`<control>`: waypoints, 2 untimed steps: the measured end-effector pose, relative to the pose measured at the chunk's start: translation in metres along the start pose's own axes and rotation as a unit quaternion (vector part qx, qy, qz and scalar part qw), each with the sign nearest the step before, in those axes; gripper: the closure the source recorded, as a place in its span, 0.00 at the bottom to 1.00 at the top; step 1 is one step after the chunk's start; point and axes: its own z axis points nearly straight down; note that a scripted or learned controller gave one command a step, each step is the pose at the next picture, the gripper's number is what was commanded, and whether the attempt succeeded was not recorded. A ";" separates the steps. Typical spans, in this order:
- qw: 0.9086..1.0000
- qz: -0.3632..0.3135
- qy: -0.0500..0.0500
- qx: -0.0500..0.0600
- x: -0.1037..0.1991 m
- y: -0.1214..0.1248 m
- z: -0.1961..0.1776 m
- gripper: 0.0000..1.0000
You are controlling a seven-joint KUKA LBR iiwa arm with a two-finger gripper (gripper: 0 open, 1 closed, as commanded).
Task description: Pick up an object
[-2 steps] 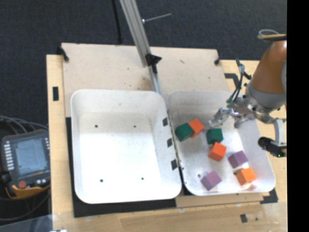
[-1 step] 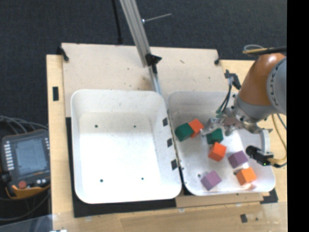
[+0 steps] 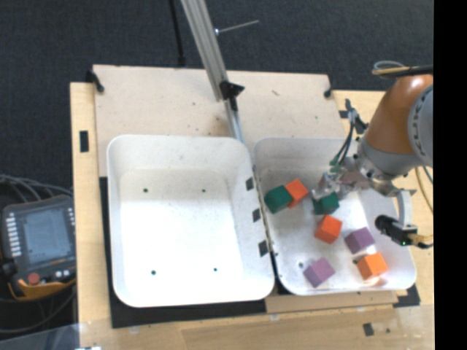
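Note:
The right bin (image 3: 292, 152) holds several small blocks. My gripper (image 3: 327, 193) reaches in from the right, low over the bin's middle. A dark green block (image 3: 326, 205) sits directly at its tip, partly covered by it. Just below that lies an orange block (image 3: 328, 229). To the left, a green block (image 3: 277, 198) and an orange block (image 3: 297, 190) touch each other. Toward the front lie a purple block (image 3: 358, 240), an orange block (image 3: 372, 265) and another purple block (image 3: 319, 271).
The left bin (image 3: 120, 195) stands beside the right one, their walls meeting at mid-frame. A metal pole (image 3: 208, 46) slants up from the back between the bins. The arm's orange band (image 3: 400, 119) hangs over the right bin's back right corner.

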 end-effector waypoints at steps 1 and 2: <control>1.000 -0.004 0.000 0.000 0.001 0.001 -0.044 1.00; 1.000 -0.007 0.000 -0.001 0.007 0.010 -0.096 1.00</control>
